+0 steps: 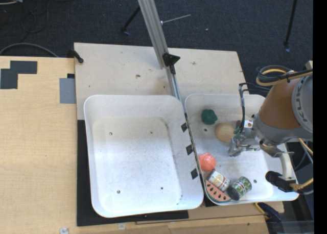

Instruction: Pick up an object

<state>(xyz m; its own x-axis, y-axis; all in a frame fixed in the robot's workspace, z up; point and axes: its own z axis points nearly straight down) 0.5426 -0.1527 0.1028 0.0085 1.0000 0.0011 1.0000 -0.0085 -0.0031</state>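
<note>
On the pale bench [127, 69], the arm [281, 110] reaches from the right down into the right bin [255, 189], its jaws [236, 148] low over the floor just beside a tan rounded object [223, 132], with nothing visibly clamped; whether they are apart or together I cannot tell.

Bench [127, 69] — two white bins [133, 156] side by side.

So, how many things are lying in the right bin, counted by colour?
Green ball: 1
Tan ball: 1
Orange ball: 1
Yellow-labelled bottle: 1
Green-labelled can: 1
Red slice with dark seeds: 1
Total: 6
</note>
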